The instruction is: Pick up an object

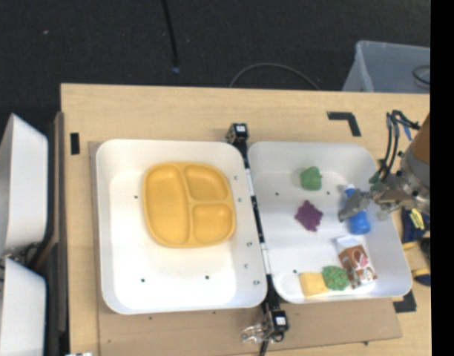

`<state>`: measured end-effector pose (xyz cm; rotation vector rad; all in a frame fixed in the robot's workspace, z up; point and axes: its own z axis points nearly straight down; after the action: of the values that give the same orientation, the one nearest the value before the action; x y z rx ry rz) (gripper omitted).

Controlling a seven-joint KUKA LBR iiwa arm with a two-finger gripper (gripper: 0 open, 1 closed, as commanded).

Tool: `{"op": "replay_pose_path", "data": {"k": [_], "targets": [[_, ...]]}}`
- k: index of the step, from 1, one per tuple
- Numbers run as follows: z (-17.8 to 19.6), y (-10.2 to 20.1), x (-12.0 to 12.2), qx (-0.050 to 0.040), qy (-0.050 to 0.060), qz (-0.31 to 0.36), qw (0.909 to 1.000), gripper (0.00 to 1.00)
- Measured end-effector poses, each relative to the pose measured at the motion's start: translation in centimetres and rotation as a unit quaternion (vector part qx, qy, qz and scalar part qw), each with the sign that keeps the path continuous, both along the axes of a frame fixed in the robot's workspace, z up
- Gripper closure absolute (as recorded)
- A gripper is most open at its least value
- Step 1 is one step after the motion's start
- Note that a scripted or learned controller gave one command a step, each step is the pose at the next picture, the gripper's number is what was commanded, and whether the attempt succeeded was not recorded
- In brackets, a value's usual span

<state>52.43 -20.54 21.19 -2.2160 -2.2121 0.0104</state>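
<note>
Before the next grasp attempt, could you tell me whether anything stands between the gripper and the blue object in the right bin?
Nothing visible does. The gripper sits right at the blue object; the purple piece lies apart, toward the bin's middle.

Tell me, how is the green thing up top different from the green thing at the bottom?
The upper green piece is smooth-looking and sits alone in the right bin; the lower green piece looks bumpy and touches a yellow block and a snack packet. The upper one lies nearer the purple piece. Both are green, small, and in the same bin.
</note>
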Motion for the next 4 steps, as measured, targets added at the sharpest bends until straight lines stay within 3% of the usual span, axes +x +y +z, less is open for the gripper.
{"op": "replay_pose_path", "data": {"k": [1,4], "targets": [[0.8,0.1,0.3,-0.0016,-0.007,0.002,1.0,0.0],[-11.2,0.9,-0.1,-0.0012,-0.005,0.0,1.0,0.0]]}}
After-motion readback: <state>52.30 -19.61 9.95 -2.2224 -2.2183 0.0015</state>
